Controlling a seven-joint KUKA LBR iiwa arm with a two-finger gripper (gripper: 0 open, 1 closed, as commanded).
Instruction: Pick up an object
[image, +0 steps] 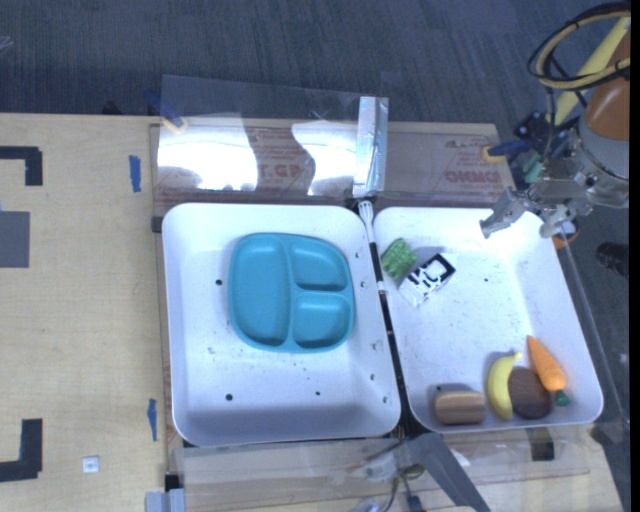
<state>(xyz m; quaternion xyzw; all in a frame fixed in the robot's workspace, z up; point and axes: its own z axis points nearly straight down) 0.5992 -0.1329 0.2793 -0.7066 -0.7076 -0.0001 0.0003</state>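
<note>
The gripper (525, 218) hangs over the far right corner of the right bin (470, 340). Its two fingers (497, 221) are spread wide apart, and nothing is between them. One finger tip sits over the white floor of the bin and the other is near the bin's right rim. The grey arm (600, 150) with its orange band (610, 110) comes in from the right, with yellow and black cables (570, 45) looped above it.

Below the gripper, well apart from it, a green toy (397, 258) lies near the left wall of the right bin. Touching it is a black and white block (430, 276). At the near end of the same bin sits a bunch of toy food. A brown bread roll (459, 406) is on the left. A yellow banana (500, 385) is just beside it. A dark brown round thing (530, 392) touches the banana. An orange carrot (546, 364) leans at the right.

The left bin (200, 390) holds a blue plate (292, 291) with three parts. It lies flat in the middle. A shiny clear sheet (260, 150) stands behind the bins on the wooden bench (70, 330).
</note>
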